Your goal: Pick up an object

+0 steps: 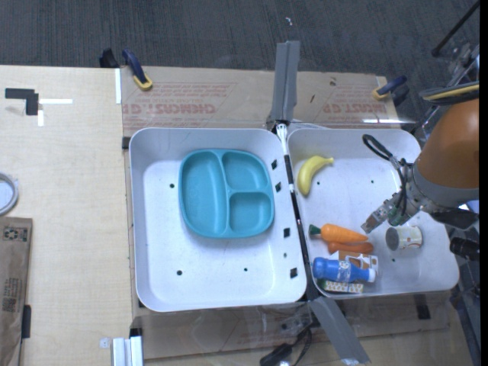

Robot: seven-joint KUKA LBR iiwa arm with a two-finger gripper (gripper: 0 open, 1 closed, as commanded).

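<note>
The claw (383, 218) hangs low in the right bin (347, 147), toward that bin's right side, its dark fingertips sitting just above the small white cup (404, 238) and just right of the carrot (345, 235). Whether the claw is open or closed cannot be told at this size, and nothing can be seen caught in it.

Around the claw there is bare white floor up and to the left, between it and the banana (312, 171) near the bin's upper left corner. Below and left the room is tighter: the carrot lies across the middle, and under it a blue-and-white bottle (345, 270) lies on its side close to the bin's lower rim. The cup lies tipped over near the right wall.

The arm (450, 147) enters from the right edge of the frame, its orange band bulking over the bin's right rim, the grey wrist slanting down and leftward to the claw.

In the left bin (145, 227) a teal divided plate (226, 193) sits in the upper middle, well apart from the claw, with open white floor below it
</note>
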